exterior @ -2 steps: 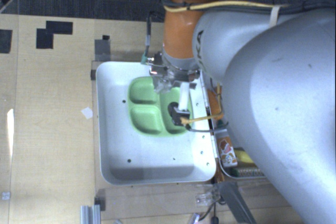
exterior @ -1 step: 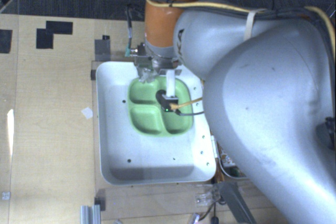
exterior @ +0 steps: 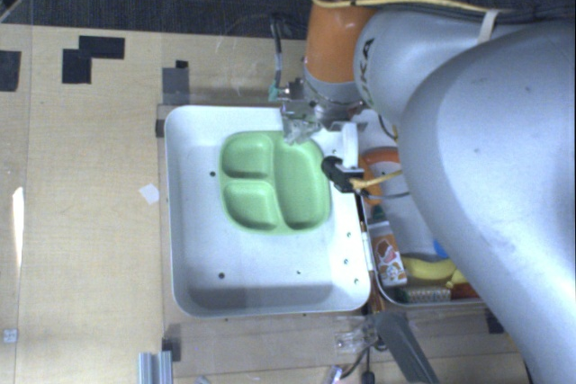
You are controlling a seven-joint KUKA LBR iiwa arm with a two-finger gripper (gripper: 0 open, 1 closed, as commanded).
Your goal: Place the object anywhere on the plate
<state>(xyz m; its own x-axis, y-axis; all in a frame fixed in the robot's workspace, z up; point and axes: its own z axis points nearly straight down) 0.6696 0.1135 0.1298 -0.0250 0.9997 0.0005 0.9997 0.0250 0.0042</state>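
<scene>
A green plate (exterior: 273, 181) with three compartments lies in the left white bin (exterior: 198, 265), toward its back right. My gripper (exterior: 298, 129) hangs over the plate's far right corner, under the orange band (exterior: 340, 31) of the arm. I see nothing held in the gripper. The big grey arm hides most of the right bin, so I cannot single out the object to place.
In the strip of the right bin that shows lie an orange item (exterior: 382, 165), a printed packet (exterior: 389, 258) and a yellow banana (exterior: 430, 269). A black fitting with a yellow cable (exterior: 337, 174) hangs by the plate's right edge. The wooden bench (exterior: 81, 220) lies to the left.
</scene>
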